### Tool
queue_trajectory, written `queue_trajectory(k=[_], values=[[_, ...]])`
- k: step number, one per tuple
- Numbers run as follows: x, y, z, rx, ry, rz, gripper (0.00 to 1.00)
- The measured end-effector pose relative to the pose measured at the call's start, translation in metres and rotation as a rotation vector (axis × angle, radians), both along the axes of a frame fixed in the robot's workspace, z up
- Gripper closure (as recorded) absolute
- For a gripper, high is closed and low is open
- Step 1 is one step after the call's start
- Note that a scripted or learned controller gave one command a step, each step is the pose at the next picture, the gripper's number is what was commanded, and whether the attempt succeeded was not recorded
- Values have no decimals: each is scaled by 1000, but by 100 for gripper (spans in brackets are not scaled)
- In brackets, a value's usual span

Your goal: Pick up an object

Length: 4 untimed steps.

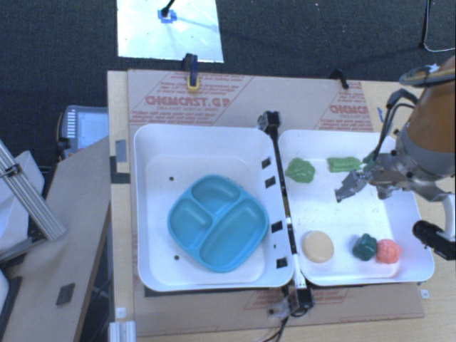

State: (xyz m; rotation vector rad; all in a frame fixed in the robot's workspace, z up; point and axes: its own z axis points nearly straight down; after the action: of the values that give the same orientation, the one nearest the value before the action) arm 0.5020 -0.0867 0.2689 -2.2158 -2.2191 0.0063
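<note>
The arm leans in over the right-hand bin (413, 262), and its gripper (347, 189) hangs above bare white floor with nothing between the fingers that I can make out; whether the jaws stand apart or together I cannot tell, since from this slant they read as one dark grey cluster. I'd judge this to be the approach stage of the pick: no object has been taken, and the tool is not yet settled over any one of them. The candidates lie scattered round it. Nearest, just up and behind the jaws, is a flat green piece (343, 164) lying lengthwise; off to the far side of the jaws from the arm, near the divider, sits a lumpy green leafy thing (300, 170). Toward the front edge of the bin, well below the jaws, rest a pale round bun-like object (318, 246), a small dark green lump (365, 246), and a pink-orange ball (387, 251) touching or nearly touching that lump. The blue divided plate (217, 223) lies in the other bin (153, 191), beyond the divider from the jaws. The next move, I'd guess, calls for centring over a single item, the flat green piece being closest, then descending squarely so the fingers straddle it.
</note>
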Motion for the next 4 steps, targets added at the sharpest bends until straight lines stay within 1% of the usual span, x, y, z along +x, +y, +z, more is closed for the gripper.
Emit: queue_trajectory(k=[1,2,3,4], values=[[2,0,4,-1,-9,2,0],[-7,-1,-43,-1,-5,-1,0],[1,-1,-88,0,-4,-1,0],[-3,-7,-148,0,-4,-1,0]])
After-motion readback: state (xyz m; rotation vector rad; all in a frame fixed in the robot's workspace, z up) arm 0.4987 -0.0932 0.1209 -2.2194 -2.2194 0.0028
